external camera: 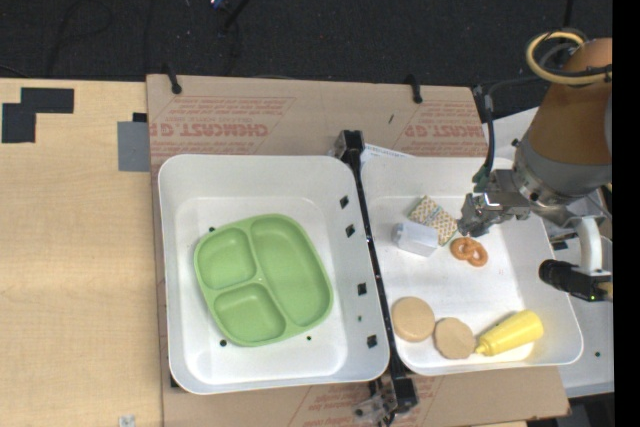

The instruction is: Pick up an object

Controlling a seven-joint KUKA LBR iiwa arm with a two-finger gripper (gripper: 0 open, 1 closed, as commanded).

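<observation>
- Two bins sit side by side on the bench, the left bin (175, 215) touching the right bin (560, 335) along a shared middle edge.
- A divided plate (262, 279) lies in the left bin, near its centre.
- In the right bin, a patterned packet (432, 212) lies toward the back, with a small block (415, 238) just in front of it, touching.
- A pretzel (469, 251) lies right of the block, just below the gripper (478, 213).
- Two round cookies (413, 319) (455, 338) lie side by side at the front of the right bin.
- A bottle (510, 333) lies on its side just right of the cookies.
</observation>
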